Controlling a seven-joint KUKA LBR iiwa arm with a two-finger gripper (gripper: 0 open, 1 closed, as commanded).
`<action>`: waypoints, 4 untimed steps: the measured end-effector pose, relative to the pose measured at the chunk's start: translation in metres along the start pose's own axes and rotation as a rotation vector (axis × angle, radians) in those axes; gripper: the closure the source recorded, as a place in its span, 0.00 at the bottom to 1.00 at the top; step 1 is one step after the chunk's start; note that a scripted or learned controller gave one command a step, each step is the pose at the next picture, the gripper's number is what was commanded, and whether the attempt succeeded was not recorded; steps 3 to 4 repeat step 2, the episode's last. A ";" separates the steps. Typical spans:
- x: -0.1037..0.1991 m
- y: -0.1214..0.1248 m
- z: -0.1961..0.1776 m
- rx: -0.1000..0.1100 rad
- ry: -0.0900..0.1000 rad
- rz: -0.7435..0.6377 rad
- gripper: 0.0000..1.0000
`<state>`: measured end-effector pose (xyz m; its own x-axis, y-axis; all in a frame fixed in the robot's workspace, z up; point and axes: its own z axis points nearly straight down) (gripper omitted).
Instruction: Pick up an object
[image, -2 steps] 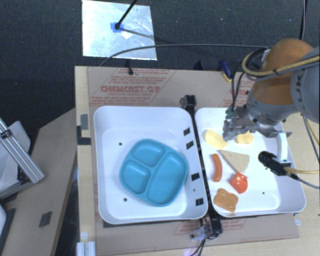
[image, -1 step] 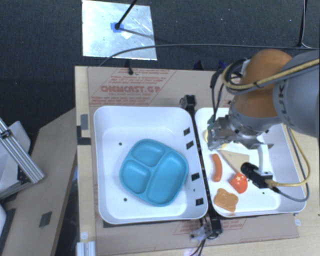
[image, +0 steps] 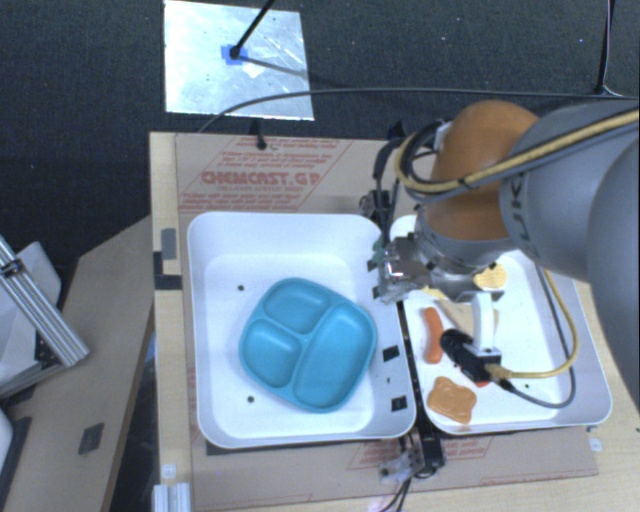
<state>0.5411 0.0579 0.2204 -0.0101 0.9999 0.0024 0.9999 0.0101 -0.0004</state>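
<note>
Nothing looks lifted yet: the tool (image: 398, 275), whose grip I cannot tell, hangs over the right shallow white bin (image: 585, 385) near the orange sausage-shaped piece (image: 432, 335).

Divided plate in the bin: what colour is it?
The divided plate is light blue, shown best in the camera view.
</note>
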 end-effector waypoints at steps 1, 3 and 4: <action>0.047 -0.020 0.008 0.001 0.000 0.000 1.00; 0.044 -0.019 0.008 0.000 -0.002 0.007 0.00; 0.044 -0.019 0.008 0.000 -0.002 0.007 0.00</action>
